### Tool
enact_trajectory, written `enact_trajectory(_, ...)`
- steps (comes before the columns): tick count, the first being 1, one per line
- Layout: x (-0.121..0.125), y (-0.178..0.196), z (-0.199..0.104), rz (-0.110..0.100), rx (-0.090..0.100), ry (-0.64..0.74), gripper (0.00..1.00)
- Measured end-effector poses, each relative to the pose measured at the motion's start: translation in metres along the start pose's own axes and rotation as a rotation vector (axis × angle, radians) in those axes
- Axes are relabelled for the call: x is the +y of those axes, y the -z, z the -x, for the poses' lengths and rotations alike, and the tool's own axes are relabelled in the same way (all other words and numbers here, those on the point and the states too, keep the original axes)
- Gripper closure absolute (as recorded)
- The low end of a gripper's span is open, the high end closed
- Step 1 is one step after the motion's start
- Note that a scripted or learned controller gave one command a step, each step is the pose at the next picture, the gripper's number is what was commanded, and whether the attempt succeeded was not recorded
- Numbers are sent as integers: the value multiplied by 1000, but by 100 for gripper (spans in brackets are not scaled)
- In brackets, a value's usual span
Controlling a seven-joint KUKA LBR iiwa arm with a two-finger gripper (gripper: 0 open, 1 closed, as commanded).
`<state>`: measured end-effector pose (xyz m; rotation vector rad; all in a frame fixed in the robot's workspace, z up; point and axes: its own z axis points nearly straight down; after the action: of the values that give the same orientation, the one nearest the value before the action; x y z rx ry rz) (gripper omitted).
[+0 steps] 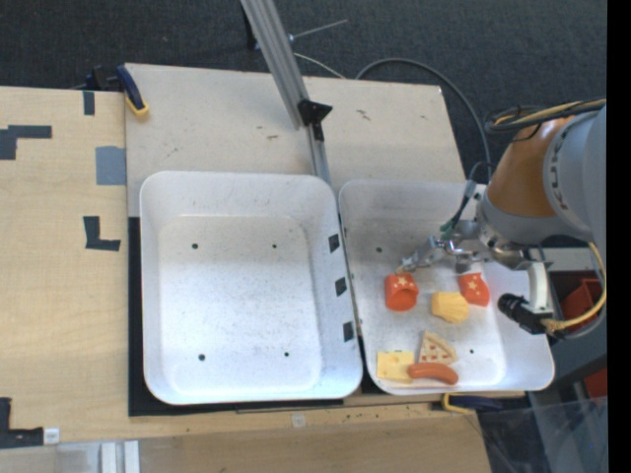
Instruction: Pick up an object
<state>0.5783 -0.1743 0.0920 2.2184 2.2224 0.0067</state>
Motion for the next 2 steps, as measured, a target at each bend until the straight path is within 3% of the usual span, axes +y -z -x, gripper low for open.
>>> enact_trajectory(1, 1, 12, 0, 2, -2, 2, 100)
enact_trajectory(2, 1, 55, 7, -5, -2, -1, 100)
